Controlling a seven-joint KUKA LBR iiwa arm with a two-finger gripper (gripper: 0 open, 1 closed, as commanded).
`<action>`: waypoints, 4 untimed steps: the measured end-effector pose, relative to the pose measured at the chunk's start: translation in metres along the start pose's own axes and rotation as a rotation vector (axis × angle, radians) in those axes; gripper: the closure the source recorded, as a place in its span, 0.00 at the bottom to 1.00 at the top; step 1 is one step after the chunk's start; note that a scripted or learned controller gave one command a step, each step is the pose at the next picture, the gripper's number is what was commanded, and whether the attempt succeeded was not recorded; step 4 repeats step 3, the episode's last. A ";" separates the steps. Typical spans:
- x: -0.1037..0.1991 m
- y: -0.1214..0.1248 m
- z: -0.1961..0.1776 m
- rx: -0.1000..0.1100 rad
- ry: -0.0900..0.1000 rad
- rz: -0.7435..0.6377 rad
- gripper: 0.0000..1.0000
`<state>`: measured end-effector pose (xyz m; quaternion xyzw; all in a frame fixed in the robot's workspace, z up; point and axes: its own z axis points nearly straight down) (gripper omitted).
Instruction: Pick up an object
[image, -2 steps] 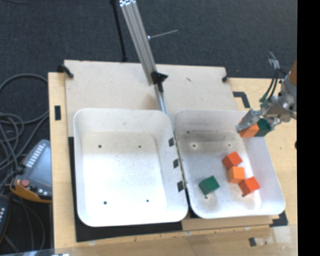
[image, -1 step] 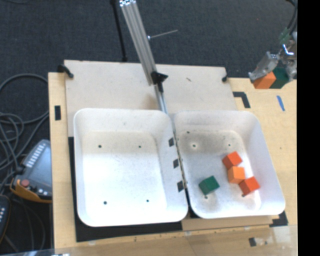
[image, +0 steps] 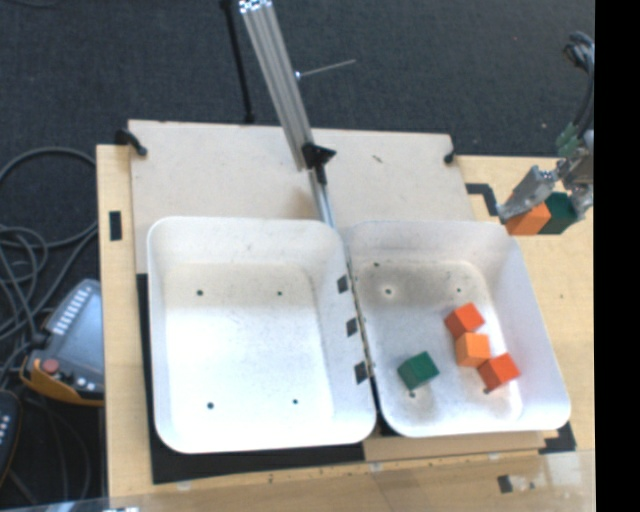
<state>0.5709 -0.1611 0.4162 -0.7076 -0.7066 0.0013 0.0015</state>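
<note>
Gripper (image: 548, 205): sat at the view's right edge, outside the right bin (image: 520, 270), well apart from its contents. An orange block (image: 528, 221) and a green block (image: 560, 213) appeared at its tip; whether it clamped either could not be told.

Candidates, right bin: three orange cubes (image: 477, 347) clustered, touching or nearly so; green cube (image: 418, 370) standing alone beside them. Judged light, rigid, smooth-faced, not fragile. Best hold: opposite flat sides of the green cube.

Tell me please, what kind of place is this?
Probably a robotics lab test bench: two white bins on a wooden bench, coloured blocks for grasping, loose cables and a handheld controller on the floor.
</note>
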 end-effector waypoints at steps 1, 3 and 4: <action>-0.001 0.002 -0.012 -0.004 -0.004 -0.005 1.00; 0.153 -0.007 0.225 0.005 0.000 -0.006 1.00; 0.153 -0.007 0.225 0.005 0.000 -0.006 1.00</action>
